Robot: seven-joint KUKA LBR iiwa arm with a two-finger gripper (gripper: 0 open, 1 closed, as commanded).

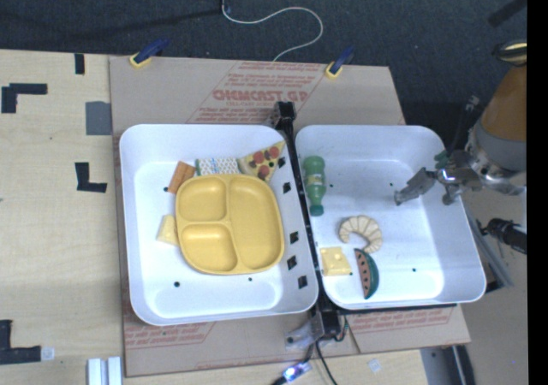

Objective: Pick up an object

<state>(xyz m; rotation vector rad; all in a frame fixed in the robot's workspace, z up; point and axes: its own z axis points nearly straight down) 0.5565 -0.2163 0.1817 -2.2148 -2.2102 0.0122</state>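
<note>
The right bin (428,289) holds a green bottle (314,182) by its left wall, a tan croissant (361,231) in the middle, a yellow cheese slice (335,262) and a watermelon slice (366,274) near the front. My gripper (428,192) hangs over the right side of this bin, well right of the croissant. Its fingers are spread with nothing between them, so it is open.
The left bin (137,204) carries a yellow divided plate (229,222), with a pizza slice (264,159), an orange piece (181,176) and a pale yellow wedge (167,229) around it. The bins sit on cardboard (257,92). A white cable (274,20) loops behind.
</note>
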